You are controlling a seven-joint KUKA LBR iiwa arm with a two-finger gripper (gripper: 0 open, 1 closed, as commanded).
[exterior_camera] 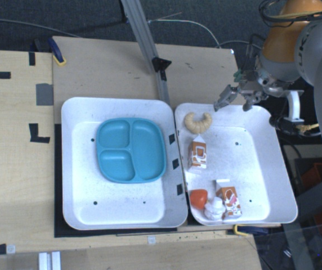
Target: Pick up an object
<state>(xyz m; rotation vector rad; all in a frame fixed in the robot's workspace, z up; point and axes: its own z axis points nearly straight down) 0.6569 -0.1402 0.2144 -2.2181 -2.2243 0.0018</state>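
**The End Effector Hangs Over the Far Edge of the Right Bin**

I see two white bins side by side on the worktop (93, 77). The left bin (76, 151) has a blue plate (131, 150) in it. The plate has three parts.

The right bin (268, 167) has the small things to pick from. A tan, curved piece like a little croissant (198, 122) lies near the far left corner of this bin. Just below it, closer to me, lies a small orange and white carton (198, 154). Down at the near edge of the bin there is a round red thing (198, 197), a white thing (213, 209) touching it, and a second orange and white carton (229, 200) right beside them.

The grey arm (296, 38) comes in from the right. Its end effector (235, 102) is up at the far rim of the right bin. Its two fingers are spread wide apart, and nothing is between them.

The croissant is the closest thing to the end effector. It lies to the left of the fingers and a bit nearer to me, not touching them. The first carton is farther off, and the red thing, the white thing and the second carton are well apart from the end effector.

A grey metal bar (141, 30) slants down to the spot where the two bins meet.
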